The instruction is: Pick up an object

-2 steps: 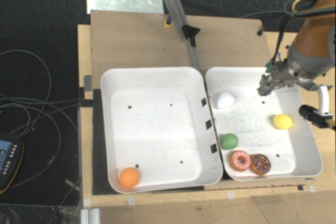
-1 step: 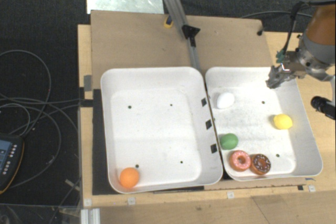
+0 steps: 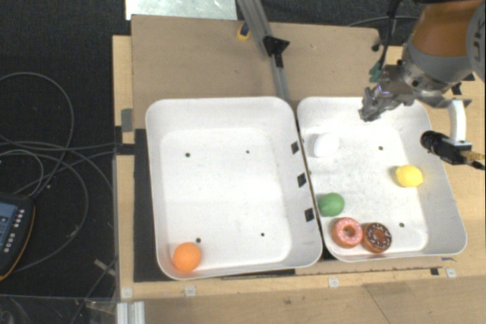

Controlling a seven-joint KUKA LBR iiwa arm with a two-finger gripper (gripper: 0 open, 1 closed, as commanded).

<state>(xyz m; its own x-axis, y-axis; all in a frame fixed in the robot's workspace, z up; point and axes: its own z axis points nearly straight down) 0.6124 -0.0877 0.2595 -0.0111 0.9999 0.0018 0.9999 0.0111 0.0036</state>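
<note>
No legible text, labels, brands or numbers anywhere.

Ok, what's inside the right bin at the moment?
The right bin holds a white ball, a yellow lemon-like fruit, a green ball, a pink donut and a chocolate donut. The tool covers part of its far edge.

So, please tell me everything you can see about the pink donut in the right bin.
The pink donut is a small ring with pink icing, a pale rim and a dark centre hole, probably a toy. It lies flat near the right bin's front edge. It touches the brown donut beside it; the green ball sits just behind.
</note>
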